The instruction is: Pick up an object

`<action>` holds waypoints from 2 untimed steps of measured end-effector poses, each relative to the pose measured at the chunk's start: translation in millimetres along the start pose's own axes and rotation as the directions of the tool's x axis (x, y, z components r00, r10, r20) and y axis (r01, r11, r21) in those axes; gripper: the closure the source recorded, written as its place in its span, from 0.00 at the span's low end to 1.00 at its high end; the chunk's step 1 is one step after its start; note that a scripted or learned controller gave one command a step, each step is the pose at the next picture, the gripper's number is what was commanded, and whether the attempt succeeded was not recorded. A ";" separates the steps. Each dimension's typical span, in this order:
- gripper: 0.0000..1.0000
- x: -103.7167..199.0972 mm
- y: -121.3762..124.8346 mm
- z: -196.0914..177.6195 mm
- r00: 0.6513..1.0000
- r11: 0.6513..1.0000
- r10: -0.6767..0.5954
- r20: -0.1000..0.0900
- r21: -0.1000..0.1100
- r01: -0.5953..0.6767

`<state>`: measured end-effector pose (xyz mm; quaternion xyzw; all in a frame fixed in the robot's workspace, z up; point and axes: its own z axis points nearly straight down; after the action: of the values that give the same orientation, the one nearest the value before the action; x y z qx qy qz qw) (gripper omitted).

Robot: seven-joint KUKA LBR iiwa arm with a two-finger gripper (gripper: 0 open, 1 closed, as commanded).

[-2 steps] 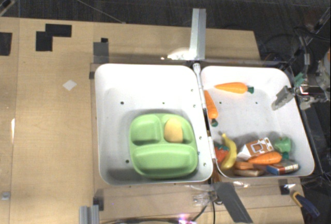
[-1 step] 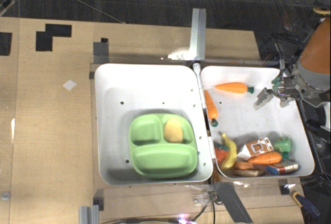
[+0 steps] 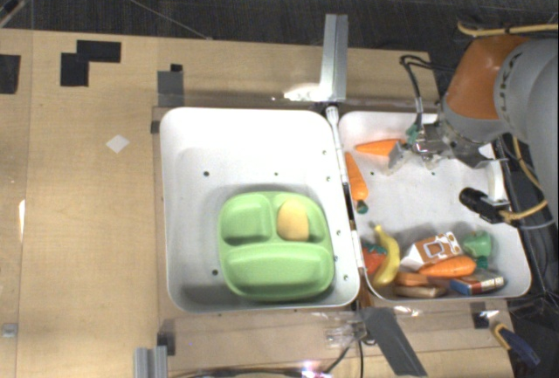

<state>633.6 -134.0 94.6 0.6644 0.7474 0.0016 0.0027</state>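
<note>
Pincer (image 3: 410, 149) touching carrot (image 3: 377, 147), right bin (image 3: 520, 267).

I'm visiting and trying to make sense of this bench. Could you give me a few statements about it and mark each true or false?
1. The green plastic divided tray lies in the left white bin. True.
2. A yellow egg-shaped toy sits in one tray compartment. True.
3. The yellow toy banana lies in the left bin. False: it is in the right white bin.
4. The grey two-finger gripper hangs over the left bin. False: it is over the right bin, beside an orange toy carrot.
</note>
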 end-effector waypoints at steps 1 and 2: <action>0.00 29.5 35.8 5.1 0.996 0.996 -0.086 -0.003 0.024 0.086; 1.00 28.6 33.8 -4.2 0.996 0.996 -0.088 -0.005 0.034 0.088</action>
<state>663.8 -101.7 99.0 0.6307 0.7759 -0.0104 -0.0099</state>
